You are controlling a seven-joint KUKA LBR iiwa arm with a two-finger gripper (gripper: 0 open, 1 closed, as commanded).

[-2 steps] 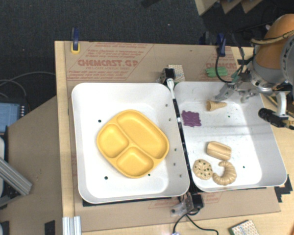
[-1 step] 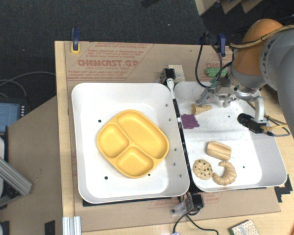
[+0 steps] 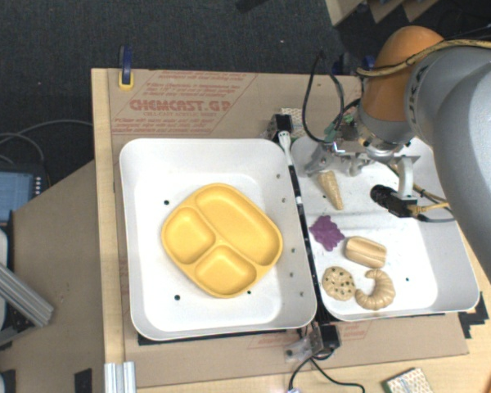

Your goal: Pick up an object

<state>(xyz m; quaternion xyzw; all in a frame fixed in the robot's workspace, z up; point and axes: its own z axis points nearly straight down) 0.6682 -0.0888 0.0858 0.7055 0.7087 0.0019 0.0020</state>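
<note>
I was looking at a robotics lab, not a home. Mid-frame, two white bins sat on a board still wearing its printed protective paper, clamped at the upper left. Loose black cables ran across the upper middle, aluminium framing showed at lower left, and dark carpet filled the top of the frame.
</note>
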